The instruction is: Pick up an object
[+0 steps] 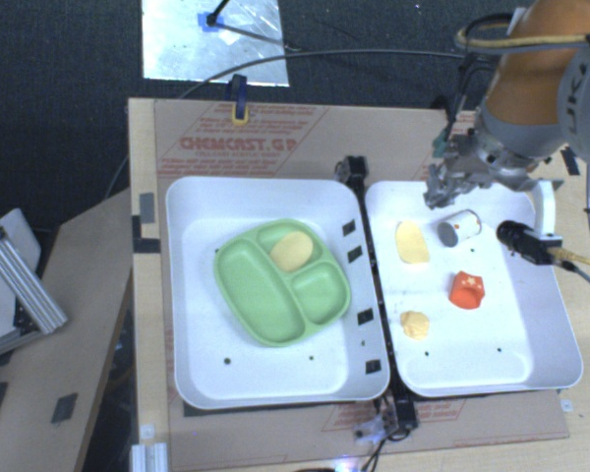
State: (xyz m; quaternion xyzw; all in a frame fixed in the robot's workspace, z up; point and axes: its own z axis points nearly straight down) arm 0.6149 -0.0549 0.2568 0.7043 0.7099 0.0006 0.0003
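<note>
My gripper point(439, 197) hangs over the back left part of the right bin point(531, 362), just above and behind a small grey and white cylinder point(459, 229) lying on its side. A pale yellow piece point(411, 242) lies left of the cylinder. A red object point(466, 290) sits near the bin's middle, and a small yellow lump point(415, 324) lies in front of it to the left. Nothing shows between the gripper's tips.
The left bin point(206, 362) holds a green divided plate point(265, 303) with a yellow rounded item point(292, 252) in its back compartment. A black divider with clips point(366, 264) runs between the bins. The arm's orange and grey body point(546, 57) looms over the back right.
</note>
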